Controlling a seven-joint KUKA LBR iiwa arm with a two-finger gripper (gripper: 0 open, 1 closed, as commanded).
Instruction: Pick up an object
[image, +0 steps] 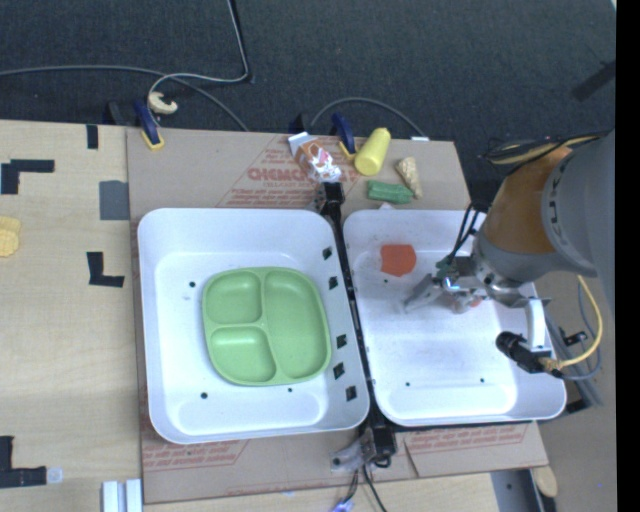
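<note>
A: What takes up the most room?

B: The surface (60, 330) itself, pale wood at the left with a sheet of brown cardboard (260, 175) laid over it. On the cardboard sit two shallow white bins, touching along their inner edges: the left bin (170, 400) and the right bin (440, 395).

A: And the arm?

B: The arm (560, 215) comes in from the right, grey with an orange band, and its wrist hangs over the right bin's upper half.

A: What is in the bins?

B: The left bin holds a green divided plate (266, 325), lying flat near the middle with three compartments. The right bin holds a small red-orange block (398, 259) near its upper left part, on the bin floor.

A: Where are the fingers?

B: The gripper (422, 293) points left, low over the right bin, just below and to the right of the red-orange block. The fingers look spread a little apart, with nothing between them; the block lies near them but apart.

A: Anything smaller?

B: Beyond the bins' far edge, on the cardboard, lie a yellow bottle-shaped toy (373, 150), a green bar (388, 191), a tan piece (408, 176) beside it, and a small printed packet (317, 158).
</note>
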